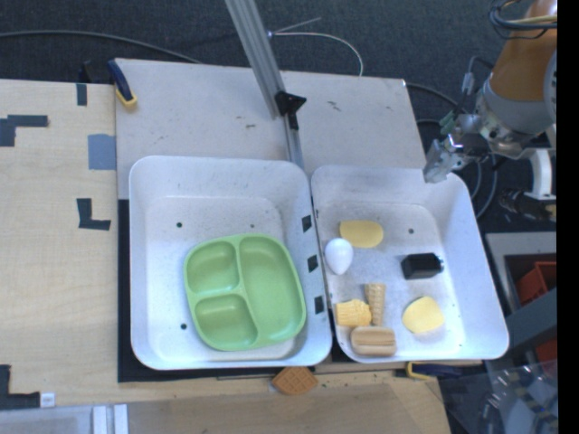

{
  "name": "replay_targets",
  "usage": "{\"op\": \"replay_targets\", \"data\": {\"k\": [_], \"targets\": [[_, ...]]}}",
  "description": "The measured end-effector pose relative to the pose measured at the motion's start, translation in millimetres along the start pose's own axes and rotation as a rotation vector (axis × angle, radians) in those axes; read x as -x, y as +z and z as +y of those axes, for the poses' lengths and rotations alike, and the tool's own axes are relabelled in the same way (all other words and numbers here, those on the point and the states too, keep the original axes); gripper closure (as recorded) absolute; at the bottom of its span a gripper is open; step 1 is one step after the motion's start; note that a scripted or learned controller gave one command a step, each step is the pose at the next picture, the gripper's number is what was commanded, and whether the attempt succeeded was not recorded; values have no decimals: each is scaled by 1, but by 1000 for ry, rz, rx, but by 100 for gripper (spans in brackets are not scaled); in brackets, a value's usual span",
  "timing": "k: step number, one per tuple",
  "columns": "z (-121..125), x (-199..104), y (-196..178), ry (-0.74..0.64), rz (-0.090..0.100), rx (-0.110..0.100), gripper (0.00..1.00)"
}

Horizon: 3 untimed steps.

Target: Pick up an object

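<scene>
Seven small items lie scattered in the right bin [470, 242], spread apart, which I judge leaves room for my gripper [441, 163]. It hangs over that bin's far right corner; I cannot tell its state. My likely target, a black block [422, 265], sits near the right wall: small, dark, boxy. The left bin [145, 206] holds a green divided tray [244, 291].

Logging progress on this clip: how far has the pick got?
Nothing looks done: the gripper sits over the right bin's far right corner with nothing visibly in it. The white egg, black block, yellow pieces and hot dog bun lie on the bin floor. The green tray rests in the left bin. Descending, grasping and lifting remain.
</scene>
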State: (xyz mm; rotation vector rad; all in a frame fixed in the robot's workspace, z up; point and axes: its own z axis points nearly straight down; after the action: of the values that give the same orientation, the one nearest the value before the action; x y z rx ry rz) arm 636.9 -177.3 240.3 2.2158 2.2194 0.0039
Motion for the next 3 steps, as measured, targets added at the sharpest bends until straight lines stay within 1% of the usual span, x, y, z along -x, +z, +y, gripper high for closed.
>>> {"op": "replay_targets", "data": {"k": [1, 2, 3], "targets": [[0, -1, -9, 0, 2, -5, 100], [-22, -54, 1, -3, 3, -9, 100], [-46, -102, 0, -4, 4, -9, 100]]}}
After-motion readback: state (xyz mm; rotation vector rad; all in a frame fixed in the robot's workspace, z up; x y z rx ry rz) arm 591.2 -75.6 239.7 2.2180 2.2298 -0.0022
